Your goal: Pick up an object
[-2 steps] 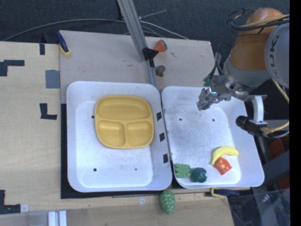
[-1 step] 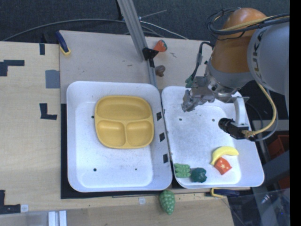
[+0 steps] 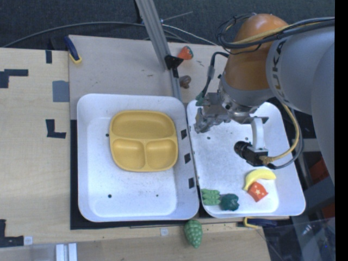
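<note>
— Where's my gripper?
— Over the right bin, near its far left corner; grip state unreadable.
— Objects?
— Banana, red block, green pieces along its near edge. Yellow tray in the left bin. Desk tan, taped.

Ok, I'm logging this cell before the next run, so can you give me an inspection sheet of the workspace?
Surface: two white bins, left bin, right bin, speckled floors.
Job's things: banana, red block, green toys in right bin.
Clutter: yellow tray in left bin; green toy outside.
Gripper: gripper over right bin's upper left; nothing seen held.
Cables: cables off the wrist.
Surroundings: metal post, clamps.
</note>
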Controlling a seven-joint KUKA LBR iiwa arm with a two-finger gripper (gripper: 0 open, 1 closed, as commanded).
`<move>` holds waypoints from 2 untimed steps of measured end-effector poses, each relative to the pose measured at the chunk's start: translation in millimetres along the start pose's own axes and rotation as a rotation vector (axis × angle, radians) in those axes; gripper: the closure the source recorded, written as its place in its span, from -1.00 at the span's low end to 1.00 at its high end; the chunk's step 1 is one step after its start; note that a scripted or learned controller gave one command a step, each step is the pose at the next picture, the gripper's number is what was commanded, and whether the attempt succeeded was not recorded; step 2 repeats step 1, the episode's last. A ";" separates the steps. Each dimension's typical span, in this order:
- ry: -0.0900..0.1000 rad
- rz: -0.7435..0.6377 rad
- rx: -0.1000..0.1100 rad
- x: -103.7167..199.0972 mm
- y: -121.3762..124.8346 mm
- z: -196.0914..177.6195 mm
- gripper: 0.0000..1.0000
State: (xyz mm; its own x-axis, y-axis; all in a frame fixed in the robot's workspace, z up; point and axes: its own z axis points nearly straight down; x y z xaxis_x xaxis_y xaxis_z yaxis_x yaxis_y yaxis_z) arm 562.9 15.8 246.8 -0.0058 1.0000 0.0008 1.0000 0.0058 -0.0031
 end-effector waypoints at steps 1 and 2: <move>0.000 -0.001 0.002 55.6 -6.8 20.7 1.00; 0.000 -0.001 0.002 55.6 -6.8 20.7 1.00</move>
